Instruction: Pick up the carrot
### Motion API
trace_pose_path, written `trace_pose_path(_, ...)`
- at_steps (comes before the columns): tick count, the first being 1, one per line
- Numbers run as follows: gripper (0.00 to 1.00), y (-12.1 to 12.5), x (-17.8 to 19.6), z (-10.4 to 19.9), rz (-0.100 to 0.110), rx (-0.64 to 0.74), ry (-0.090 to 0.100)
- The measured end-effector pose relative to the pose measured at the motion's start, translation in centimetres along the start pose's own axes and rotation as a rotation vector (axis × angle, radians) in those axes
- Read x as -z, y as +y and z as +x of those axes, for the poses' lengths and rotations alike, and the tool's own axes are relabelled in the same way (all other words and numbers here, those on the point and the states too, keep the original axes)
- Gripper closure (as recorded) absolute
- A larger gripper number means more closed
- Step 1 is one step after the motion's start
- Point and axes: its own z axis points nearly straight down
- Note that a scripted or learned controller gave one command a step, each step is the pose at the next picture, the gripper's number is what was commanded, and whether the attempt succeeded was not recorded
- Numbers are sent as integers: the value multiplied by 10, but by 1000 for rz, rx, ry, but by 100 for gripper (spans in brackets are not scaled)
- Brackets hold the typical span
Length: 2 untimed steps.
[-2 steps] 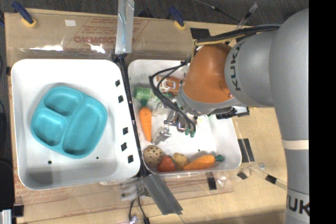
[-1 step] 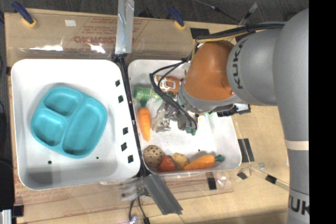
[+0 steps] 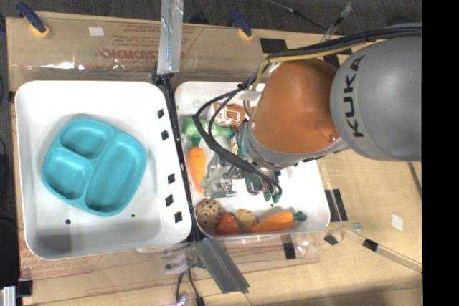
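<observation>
From the overhead camera, the grey arm point(image 3: 373, 100) reached in from three o'clock and hung over the right bin point(image 3: 315, 190), its pincer point(image 3: 228, 179) low among the food; whether it gripped anything, I couldn't tell. One carrot point(image 3: 196, 165) lay just at nine o'clock of the pincer by the bin's wall, another carrot point(image 3: 276, 220) at five o'clock. The left bin point(image 3: 29, 154) held a teal plate point(image 3: 93, 165).
</observation>
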Motion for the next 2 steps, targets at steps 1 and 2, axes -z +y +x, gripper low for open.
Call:
trace_pose_path(1, 100, -14, 142, -1, 3, 399, -4)
trace_pose_path(2, 100, -38, 120, -49, 0, 738, 2)
